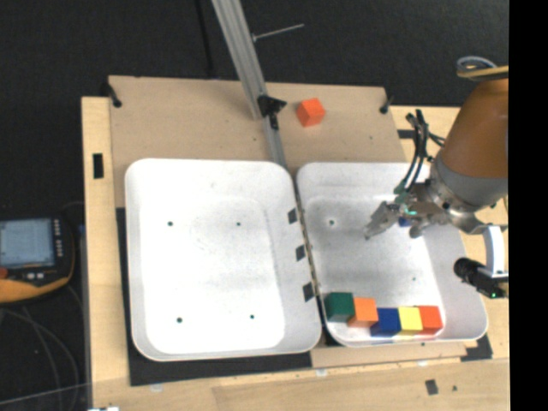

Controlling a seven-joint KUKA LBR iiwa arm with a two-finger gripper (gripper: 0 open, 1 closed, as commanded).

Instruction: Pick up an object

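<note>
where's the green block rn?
The green block sits in the right bin, near its front-left corner, at the left end of a block row, touching an orange block.

A pale wooden bench (98, 229) is filling most of the frame, with a brown board (197, 118) lying across its upper part. Two shallow white bins are sitting side by side on it: the left bin (214, 259) at centre left, the right bin (390, 255) at centre right, their inner edges touching. An orange cube (311, 112) is resting on the brown board at upper centre, just above the right bin. A slanted metal rail (244, 54) is rising from the board beside the cube, toward the top of the frame.
</note>
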